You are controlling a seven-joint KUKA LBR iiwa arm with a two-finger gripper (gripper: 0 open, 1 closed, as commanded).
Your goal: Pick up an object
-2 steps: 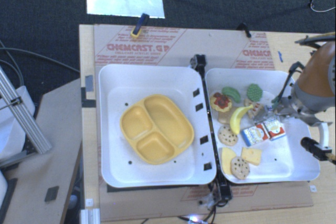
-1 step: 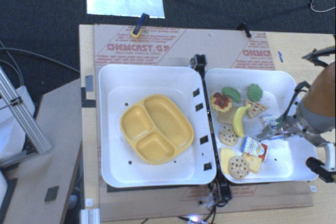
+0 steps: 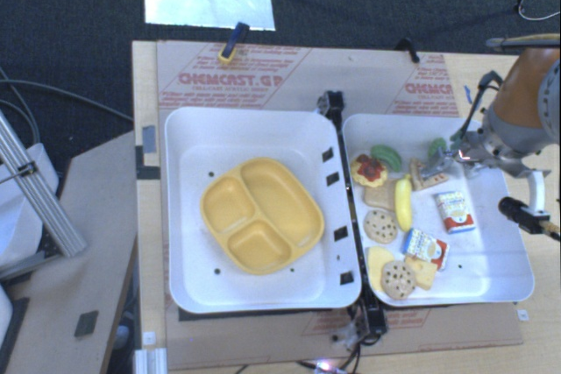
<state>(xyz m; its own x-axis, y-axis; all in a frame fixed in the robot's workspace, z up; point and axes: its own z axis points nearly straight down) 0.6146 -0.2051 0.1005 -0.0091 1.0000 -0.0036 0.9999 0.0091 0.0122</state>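
Our hand (image 3: pixel 443 155) hangs at the right bin's (image 3: pixel 513 276) one o'clock, beside a small green piece (image 3: pixel 436 145) (grip unreadable from here). We see a yellow banana (image 3: pixel 403 203) lying lengthwise at bin centre, between a pizza slice (image 3: pixel 369 172) and a red-and-white packet (image 3: pixel 455 211).

The grey arm (image 3: pixel 526 114), orange-banded above the wrist, reaches in from the right edge, its tool (image 3: pixel 441 155) angled down and leftward.

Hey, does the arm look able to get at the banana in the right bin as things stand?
Probably yes. The banana lies uncovered in the right bin, with nothing stacked on it, and the gripper is already nearby over that bin. Neighbouring cookies crowd one side.
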